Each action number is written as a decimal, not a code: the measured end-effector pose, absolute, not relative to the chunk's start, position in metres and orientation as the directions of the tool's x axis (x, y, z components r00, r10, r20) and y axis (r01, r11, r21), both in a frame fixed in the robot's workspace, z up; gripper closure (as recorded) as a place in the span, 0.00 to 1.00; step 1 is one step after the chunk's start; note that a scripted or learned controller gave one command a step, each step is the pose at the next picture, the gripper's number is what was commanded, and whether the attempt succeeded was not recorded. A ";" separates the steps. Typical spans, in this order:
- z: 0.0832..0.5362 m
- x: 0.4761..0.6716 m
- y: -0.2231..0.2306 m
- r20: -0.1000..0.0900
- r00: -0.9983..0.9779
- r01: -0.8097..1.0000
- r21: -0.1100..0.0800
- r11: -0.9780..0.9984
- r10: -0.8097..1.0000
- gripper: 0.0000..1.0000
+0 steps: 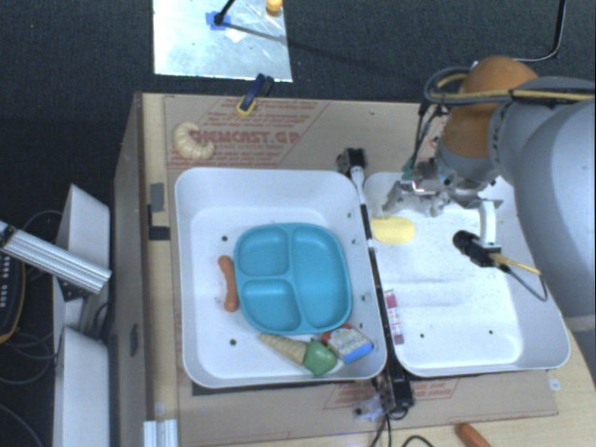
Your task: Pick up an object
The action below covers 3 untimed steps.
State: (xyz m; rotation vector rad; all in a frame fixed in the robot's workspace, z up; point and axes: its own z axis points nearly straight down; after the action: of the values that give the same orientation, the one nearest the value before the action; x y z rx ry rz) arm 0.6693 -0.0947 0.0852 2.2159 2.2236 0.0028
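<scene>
Yellow object [394, 230] lies seemingly just below fingers [410, 196].

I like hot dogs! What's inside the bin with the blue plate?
In the left bin: blue plate, sausage, cone, green block, small packet. Anything beneath the plate is hidden.

The scene is viewed by one fixed camera set above the bench [279, 138] and tilted down at a slant, so that the far edge lies toward the top of the frame and the near edge toward the bottom. Both white bins are taken in whole, the left bin [200, 250] near the centre and the right bin [466, 343] beside it. The arm [540, 156] is seen entering from the right, large and close to the lens. Dark floor [74, 63] is seen beyond the bench
</scene>
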 end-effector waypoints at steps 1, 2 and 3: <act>0.085 0.669 -0.083 0.000 -0.005 1.000 0.003 0.005 1.000 0.00; 0.085 0.669 -0.083 -0.001 -0.005 1.000 0.003 0.005 1.000 0.00; 0.085 0.669 -0.086 -0.001 -0.003 1.000 0.003 0.003 1.000 0.00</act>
State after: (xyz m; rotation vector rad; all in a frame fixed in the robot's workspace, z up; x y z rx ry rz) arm 0.6691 -0.0859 0.0850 2.2166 2.2223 0.0015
